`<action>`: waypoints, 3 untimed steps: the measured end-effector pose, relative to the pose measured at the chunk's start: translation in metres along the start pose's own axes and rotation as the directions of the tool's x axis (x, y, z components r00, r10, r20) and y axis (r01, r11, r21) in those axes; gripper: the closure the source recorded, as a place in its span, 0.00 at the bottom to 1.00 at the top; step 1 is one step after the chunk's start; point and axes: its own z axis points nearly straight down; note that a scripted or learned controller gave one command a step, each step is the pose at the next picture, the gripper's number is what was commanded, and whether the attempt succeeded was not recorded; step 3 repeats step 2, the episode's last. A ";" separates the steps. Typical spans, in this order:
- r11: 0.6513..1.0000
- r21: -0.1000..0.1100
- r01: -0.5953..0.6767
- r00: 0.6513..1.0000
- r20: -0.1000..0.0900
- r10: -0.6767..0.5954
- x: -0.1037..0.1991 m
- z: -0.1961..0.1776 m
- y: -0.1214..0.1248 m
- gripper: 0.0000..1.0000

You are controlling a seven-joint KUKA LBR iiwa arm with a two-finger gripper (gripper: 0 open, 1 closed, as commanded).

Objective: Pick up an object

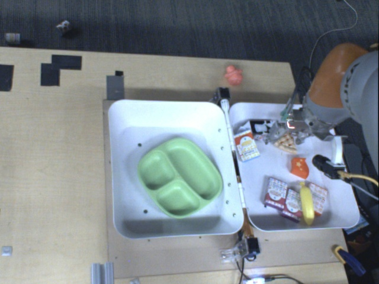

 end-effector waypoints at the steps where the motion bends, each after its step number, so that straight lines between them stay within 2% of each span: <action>1: 1.000 -0.004 0.003 1.000 0.000 -0.003 0.001 -0.011 0.001 1.00; 2: 1.000 -0.002 0.004 1.000 -0.002 -0.004 0.055 -0.103 0.030 1.00; 3: 1.000 -0.002 0.004 1.000 -0.002 -0.004 0.055 -0.103 0.030 1.00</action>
